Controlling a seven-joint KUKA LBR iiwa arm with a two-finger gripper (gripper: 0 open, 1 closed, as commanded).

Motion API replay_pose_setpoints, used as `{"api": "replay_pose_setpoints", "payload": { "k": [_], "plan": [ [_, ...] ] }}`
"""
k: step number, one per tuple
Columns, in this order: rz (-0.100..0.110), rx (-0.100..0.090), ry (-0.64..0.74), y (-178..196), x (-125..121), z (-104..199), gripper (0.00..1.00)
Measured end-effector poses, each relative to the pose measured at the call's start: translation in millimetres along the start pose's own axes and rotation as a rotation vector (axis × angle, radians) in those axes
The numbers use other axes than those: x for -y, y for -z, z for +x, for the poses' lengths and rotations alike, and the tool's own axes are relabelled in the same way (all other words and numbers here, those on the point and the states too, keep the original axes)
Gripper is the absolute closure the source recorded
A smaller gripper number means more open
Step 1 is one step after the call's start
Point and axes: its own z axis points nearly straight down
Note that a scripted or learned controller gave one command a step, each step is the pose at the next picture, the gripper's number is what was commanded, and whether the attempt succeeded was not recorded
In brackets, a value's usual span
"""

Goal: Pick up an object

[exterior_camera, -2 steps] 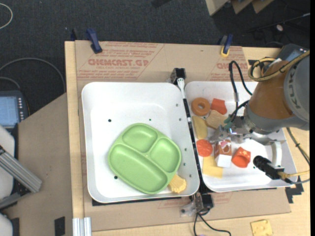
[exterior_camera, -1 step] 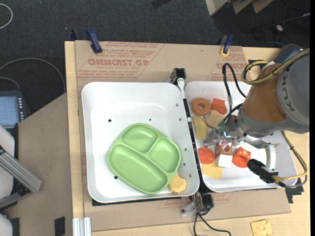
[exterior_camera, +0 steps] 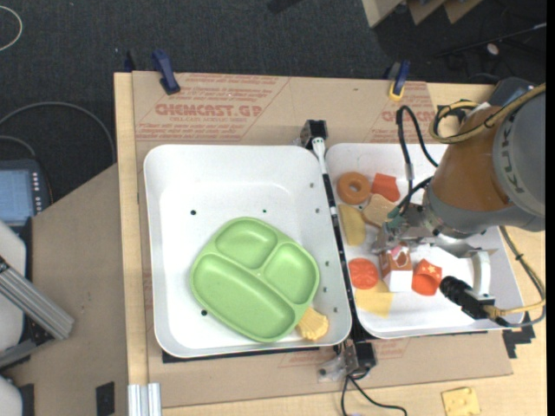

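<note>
Brown board under both bins (exterior_camera: 217, 111), printed "CHEMCAST" in red | two-finger gripper (exterior_camera: 397, 232) low in right white bin (exterior_camera: 512, 297), finger spread cannot be told | small white block with dark red top (exterior_camera: 398, 269) just below it, orientation unclear | glossy orange ring (exterior_camera: 353, 186) up-left | green three-compartment plastic plate (exterior_camera: 253, 277) far left, long axis diagonal

Red print reading "CHEMCAST G P" runs across the brown board (exterior_camera: 208, 107) under the bins, well away from the gripper (exterior_camera: 395, 232) on its far left. Fainter red print lies just behind the arm, too blurred to read.
</note>
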Motion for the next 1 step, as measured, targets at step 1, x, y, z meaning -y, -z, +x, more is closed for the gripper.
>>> {"api": "replay_pose_setpoints", "payload": {
  "k": [1],
  "plan": [
    [-0.009, -0.006, 0.016, 94.3, -33.1, 112.7, 1.0]
  ]
}}
